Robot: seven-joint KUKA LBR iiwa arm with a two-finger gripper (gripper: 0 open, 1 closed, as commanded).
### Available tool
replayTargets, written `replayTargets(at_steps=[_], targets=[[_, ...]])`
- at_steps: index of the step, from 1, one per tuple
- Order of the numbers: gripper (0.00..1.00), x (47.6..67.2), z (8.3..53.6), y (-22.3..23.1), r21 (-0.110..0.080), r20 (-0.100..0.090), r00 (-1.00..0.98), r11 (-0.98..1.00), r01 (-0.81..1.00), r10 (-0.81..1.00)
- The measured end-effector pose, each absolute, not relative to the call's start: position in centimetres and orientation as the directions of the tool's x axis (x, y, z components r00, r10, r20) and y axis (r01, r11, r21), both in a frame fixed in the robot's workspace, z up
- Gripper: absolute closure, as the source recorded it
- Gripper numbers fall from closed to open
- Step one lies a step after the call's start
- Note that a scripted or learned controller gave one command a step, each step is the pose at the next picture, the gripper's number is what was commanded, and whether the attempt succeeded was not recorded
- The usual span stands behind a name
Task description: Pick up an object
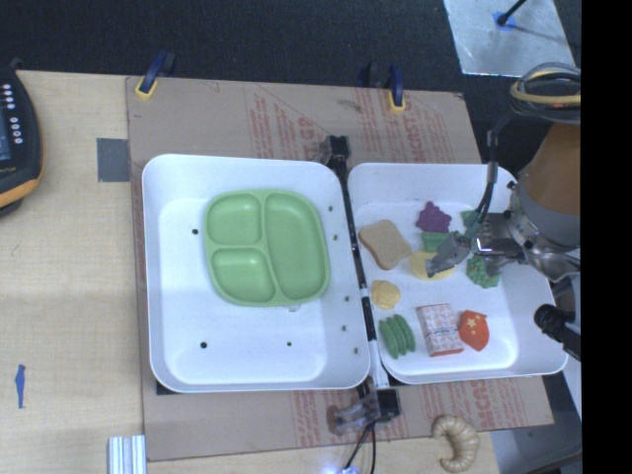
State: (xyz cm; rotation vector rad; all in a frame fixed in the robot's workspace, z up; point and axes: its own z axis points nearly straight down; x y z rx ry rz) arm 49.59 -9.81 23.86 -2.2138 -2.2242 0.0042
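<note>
In the right bin (395,180), the pincer (446,258) reaches in from the right side and sits low over a yellow piece (427,265) near the bin's middle. Its dark fingers seem to be touching or just above that yellow piece, but whether they are released or clenched cannot be told, and nothing is plainly seen between them.

Around it lie 7 other toy foods. A purple grape bunch (433,216) sits just behind the pincer, and a tan bread slice (384,243) lies to its left. A green leafy piece (483,271) rests just right of the pincer, partly under the wrist. Nearer the front edge are a small yellow lump (384,293), a green pea pod (398,335), a red and white carton (438,329) and a red tomato-like piece (474,330).

The left bin (178,349) holds a green divided plate (267,247) with 3 compartments.

On the tabletop (69,294), in front of the right bin, lies a tan croissant (456,440), well apart from the other foods.
</note>
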Motion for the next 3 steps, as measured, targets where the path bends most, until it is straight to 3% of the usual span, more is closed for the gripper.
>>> replayTargets(at_steps=[1, 2, 3], targets=[[0.00, 55.4, 21.8, -12.5, 0.000, -0.003, -0.005, 0.005, 1.000, 1.000], [0.00, 58.4, 17.0, -16.8, 0.000, -0.004, -0.003, 0.003, 1.000, 1.000], [0.00, 55.4, 8.8, -21.5, -0.010, -0.001, -0.001, 0.001, 1.000, 1.000]])
